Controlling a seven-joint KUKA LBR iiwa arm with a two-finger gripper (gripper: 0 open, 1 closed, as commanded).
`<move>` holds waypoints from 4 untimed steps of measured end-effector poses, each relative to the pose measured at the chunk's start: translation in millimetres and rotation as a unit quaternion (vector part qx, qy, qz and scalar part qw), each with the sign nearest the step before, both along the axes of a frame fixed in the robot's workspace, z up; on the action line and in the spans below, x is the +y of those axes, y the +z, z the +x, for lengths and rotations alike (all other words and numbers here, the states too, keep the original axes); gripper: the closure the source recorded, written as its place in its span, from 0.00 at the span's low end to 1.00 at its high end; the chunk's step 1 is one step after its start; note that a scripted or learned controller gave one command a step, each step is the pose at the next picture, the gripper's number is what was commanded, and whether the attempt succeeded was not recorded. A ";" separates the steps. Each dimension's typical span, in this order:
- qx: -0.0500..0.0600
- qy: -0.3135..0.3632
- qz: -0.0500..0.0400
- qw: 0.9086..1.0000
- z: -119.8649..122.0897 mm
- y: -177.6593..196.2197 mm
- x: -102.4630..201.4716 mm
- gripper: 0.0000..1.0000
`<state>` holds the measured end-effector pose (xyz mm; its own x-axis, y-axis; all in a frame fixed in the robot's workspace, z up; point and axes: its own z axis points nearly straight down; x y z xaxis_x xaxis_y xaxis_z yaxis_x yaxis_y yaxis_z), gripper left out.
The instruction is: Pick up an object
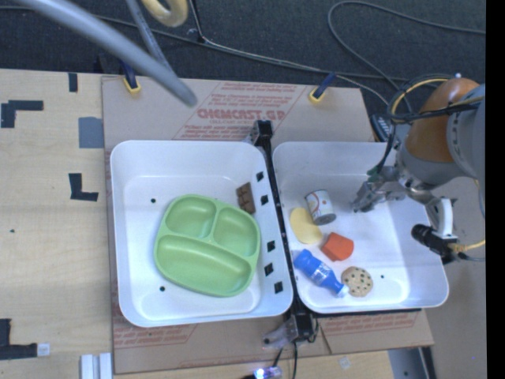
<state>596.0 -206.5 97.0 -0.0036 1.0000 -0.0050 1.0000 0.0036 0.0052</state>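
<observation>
Grey gripper [369,196], finger state can't tell, hovers at 3 o'clock of can [319,206]; approach step, needs descent.

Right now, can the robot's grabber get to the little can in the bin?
Probably yes. The gripper hangs in the right bin, just right of the can, with bare white floor between them. The yellow piece and orange block lie lower, out of the way.

Two white bins on a cardboard sheet

The left bin [130,212] and right bin [426,290] sit side by side on brown cardboard [237,105] printed in red, over the wooden tabletop [47,235] marked with black tape; black cables [371,10] trail across the dark floor behind.
</observation>
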 end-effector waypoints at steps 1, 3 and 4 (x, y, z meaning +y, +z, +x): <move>0.000 -0.001 0.002 1.000 -1.5 63.3 -0.1 1.00; -0.001 -0.001 0.001 1.000 -7.5 174.2 2.0 1.00; 0.003 0.001 0.003 1.000 2.9 164.2 44.5 1.00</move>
<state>599.0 -162.0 261.1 -0.0048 1.0000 0.0001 1.0000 0.0048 -0.0002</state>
